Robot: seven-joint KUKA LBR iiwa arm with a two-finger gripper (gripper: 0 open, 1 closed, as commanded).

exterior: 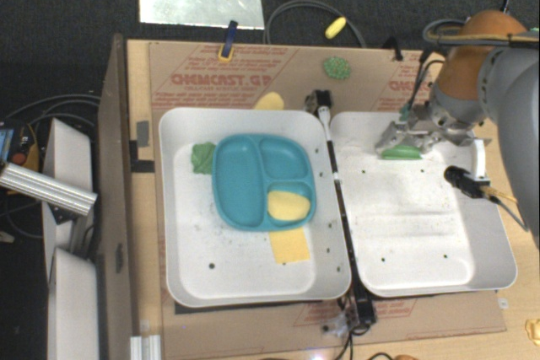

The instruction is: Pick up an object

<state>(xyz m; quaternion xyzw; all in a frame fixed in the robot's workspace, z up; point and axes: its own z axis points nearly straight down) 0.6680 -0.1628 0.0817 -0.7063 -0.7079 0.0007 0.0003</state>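
A flat green object (pixel 400 153) lies near the back left of the right bin (pixel 422 257). My gripper (pixel 407 139) is low over it, right at its upper edge, and partly covers it. I cannot tell whether the gripper touches it. In the left bin (pixel 181 265) a blue divided plate (pixel 245 181) holds a yellow lump (pixel 288 205) in its front right compartment. A yellow square piece (pixel 290 246) lies just in front of the plate. A green leafy piece (pixel 202 157) pokes out at the plate's left edge.
The arm's grey body and orange band (pixel 472 63) reach in over the right bin's back right corner. Behind the bins, on the cardboard, sit a green round item (pixel 337 67), a yellow piece (pixel 269 102) and a blue-yellow clip (pixel 229 42).
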